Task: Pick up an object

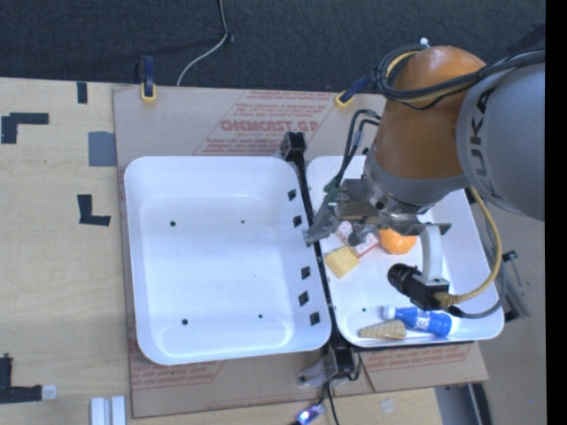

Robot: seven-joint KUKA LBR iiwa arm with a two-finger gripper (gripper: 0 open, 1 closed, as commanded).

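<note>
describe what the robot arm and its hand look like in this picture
The grey KUKA arm carries a rounded orange band above the wrist, with dark lettering on its grey shell. Black cables loop beside the wrist, and a yellowish hose curves below. The hand is dark grey metal.

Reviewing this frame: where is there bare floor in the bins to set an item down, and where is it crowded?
Bare floor: the left bin. Crowded: the right bin, where the arm hangs over a yellow block, an orange piece, a blue tube and a tan cone.
</note>
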